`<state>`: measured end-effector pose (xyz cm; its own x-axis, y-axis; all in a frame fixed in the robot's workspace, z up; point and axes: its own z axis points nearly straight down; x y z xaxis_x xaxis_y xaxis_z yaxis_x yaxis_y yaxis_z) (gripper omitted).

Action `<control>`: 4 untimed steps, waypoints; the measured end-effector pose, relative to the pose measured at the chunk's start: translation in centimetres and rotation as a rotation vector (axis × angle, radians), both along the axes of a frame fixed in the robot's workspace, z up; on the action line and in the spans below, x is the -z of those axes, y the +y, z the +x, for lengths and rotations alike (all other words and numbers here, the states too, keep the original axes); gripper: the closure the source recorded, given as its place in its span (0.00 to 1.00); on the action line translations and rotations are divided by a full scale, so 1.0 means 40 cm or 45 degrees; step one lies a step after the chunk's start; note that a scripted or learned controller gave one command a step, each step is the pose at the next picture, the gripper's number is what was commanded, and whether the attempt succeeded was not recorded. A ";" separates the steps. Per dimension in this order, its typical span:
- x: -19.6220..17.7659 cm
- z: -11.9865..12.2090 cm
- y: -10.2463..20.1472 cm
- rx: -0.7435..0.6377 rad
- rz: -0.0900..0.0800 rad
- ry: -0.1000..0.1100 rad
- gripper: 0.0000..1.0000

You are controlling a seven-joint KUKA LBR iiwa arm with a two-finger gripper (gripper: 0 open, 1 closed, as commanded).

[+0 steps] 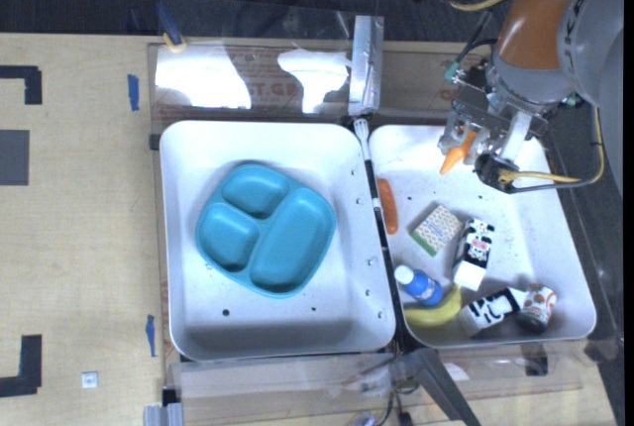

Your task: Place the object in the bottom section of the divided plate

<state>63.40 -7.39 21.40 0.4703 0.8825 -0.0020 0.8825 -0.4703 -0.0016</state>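
Observation:
A blue divided plate (pixel 297 238) lies in the left white bin (pixel 188 166), with two small sections on its upper left and one large section on its lower right. All three sections are bare. My gripper (pixel 468 147) hangs over the back of the right bin (pixel 570 256), up and to the right of the plate. A small orange carrot-shaped piece (pixel 452 158) sits between its fingers, poking out toward the lower left.
An orange stick (pixel 388 204) lies along the right bin's left wall. Further forward sit a green-and-white packet (pixel 436 228), a cow-patterned carton (pixel 476 243), a blue-capped bottle (pixel 420 286), a banana (pixel 436 311), a second carton (pixel 492 307) and a small can (pixel 538 303).

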 end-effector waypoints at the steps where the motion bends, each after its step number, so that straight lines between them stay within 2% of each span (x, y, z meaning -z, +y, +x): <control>1: -0.045 0.082 -0.004 0.253 -0.001 -0.003 1.00; 2: -0.046 0.082 -0.003 0.252 0.000 -0.003 0.00; 3: -0.285 0.069 0.103 0.009 -0.001 -0.004 0.00; 4: -0.434 0.082 0.287 -0.203 0.000 -0.005 0.00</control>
